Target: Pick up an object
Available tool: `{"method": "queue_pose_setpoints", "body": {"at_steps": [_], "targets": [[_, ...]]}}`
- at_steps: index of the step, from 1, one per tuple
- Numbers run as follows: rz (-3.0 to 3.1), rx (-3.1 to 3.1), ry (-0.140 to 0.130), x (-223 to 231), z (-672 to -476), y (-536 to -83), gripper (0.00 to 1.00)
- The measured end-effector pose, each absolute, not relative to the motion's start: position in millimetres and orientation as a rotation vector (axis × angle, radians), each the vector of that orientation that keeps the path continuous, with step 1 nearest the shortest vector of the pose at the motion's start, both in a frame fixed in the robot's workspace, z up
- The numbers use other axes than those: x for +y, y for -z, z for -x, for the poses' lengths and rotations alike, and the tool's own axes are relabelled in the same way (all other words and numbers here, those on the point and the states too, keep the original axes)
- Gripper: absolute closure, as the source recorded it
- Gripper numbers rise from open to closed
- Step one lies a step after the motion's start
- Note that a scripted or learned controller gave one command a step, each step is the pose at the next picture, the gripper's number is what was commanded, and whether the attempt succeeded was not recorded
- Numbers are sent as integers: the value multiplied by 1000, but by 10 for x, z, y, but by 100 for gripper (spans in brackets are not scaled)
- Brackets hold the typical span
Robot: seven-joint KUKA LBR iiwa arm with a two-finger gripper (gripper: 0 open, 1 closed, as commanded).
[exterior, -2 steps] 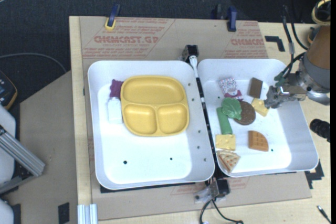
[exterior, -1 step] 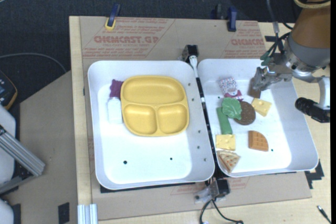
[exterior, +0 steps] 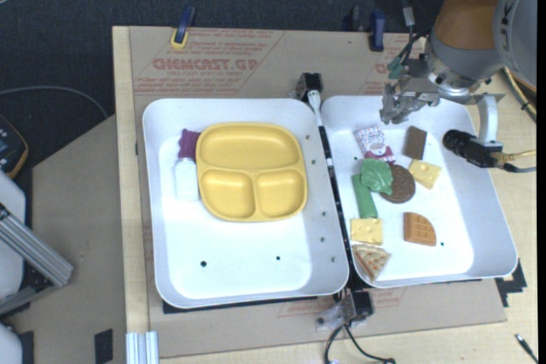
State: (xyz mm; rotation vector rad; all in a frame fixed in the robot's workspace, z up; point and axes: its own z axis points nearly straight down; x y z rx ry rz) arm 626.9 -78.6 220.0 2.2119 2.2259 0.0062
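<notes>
pincer [exterior: 399, 108] hovers over right bin's [exterior: 478, 256] far edge, can't tell its opening; nearest target, pink-white packet [exterior: 372, 139], lies flat just below it, likely light, crinkly, slippery, so pinch across its short sides

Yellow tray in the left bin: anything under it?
A purple item and a white item stick out from beside or under the left edge of the yellow divided tray. Whether they reach beneath it, or what else lies under it, is hidden by the tray.
</notes>
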Motion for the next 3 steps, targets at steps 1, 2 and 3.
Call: {"method": "queue_pose_setpoints", "body": {"at_steps": [1,2,3], "targets": [[-2214,2221,-7,-614,-6657,-2307,100],[-2222,2224,4,-603,-6597,-2159,100],[-2217,2221,-4,-482,-6585,-2337,100]]}}
